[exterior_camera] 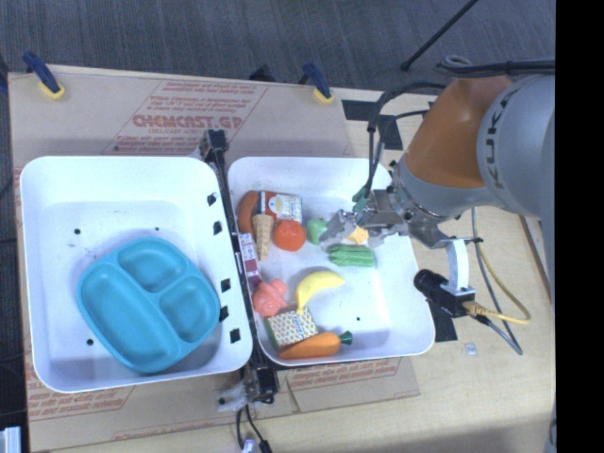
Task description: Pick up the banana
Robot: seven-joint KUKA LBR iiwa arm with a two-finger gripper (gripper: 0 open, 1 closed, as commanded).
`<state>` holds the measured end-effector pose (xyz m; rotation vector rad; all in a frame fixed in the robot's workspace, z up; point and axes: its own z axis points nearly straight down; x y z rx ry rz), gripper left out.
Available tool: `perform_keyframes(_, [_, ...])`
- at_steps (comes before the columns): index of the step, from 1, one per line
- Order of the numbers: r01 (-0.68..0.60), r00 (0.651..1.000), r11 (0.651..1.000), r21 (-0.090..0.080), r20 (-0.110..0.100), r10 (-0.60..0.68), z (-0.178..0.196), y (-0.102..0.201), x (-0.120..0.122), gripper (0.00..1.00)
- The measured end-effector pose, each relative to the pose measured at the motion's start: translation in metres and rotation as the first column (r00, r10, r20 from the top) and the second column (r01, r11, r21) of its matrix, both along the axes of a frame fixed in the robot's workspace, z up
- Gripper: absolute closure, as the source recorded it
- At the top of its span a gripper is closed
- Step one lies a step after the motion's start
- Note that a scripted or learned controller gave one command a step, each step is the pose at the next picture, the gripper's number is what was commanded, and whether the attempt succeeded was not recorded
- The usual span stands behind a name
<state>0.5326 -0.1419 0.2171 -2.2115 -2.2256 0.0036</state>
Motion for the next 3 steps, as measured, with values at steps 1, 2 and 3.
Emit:
perform_keyframes(1, [0.002, 1.000, 1.000, 0.000, 0.002, -0.002, -0.125, -0.003, -0.045, 0.00])
perform_keyframes(2, [-0.004, 1.000, 1.000, -0.001, 0.000, 0.004, -0.116, -0.004, -0.045, 1.00])
perform_keyframes(3, [0.368, 0.930, 0.930, -0.001, 0.001, -0.368, -0.007, 0.035, -0.056, 1.00])
